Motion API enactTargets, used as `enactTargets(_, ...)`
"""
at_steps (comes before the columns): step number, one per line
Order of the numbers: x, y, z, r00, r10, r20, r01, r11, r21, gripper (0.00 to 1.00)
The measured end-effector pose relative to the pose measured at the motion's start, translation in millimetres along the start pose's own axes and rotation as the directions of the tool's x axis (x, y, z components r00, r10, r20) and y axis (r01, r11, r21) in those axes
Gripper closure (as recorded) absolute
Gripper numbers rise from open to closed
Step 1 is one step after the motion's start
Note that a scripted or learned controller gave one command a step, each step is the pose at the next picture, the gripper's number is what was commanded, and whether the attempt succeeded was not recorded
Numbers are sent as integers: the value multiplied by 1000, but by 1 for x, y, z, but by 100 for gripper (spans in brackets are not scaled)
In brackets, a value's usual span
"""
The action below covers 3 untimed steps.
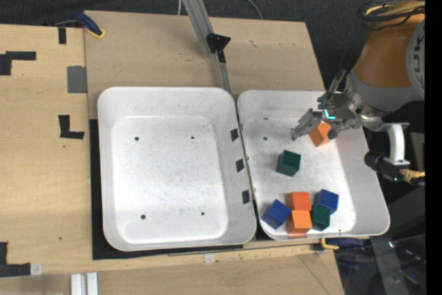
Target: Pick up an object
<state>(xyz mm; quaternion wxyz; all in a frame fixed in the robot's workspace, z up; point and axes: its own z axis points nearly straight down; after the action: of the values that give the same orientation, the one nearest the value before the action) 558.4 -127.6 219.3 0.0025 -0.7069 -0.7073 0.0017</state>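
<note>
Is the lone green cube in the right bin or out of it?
In. The green cube sits on the floor of the right bin, apart from the gripper and the other cubes.

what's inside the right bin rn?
Right bin holds a lone green cube, a near-corner cluster of blue, orange and green cubes, and an orange cube at the gripper; its far side is covered.

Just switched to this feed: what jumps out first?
The gripper over the right bin, with an orange block between its fingers. Next, a cluster of blue, orange and green blocks at that bin's near edge, with a lone dark green block mid-bin.
</note>
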Motion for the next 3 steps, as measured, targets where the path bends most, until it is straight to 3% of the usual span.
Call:
enactTargets(1,0,1,-3,1000,-1,1,1,1000,-4,0)
enactTargets(3,-4,-5,107,1000,0,1,0,1000,2,0)
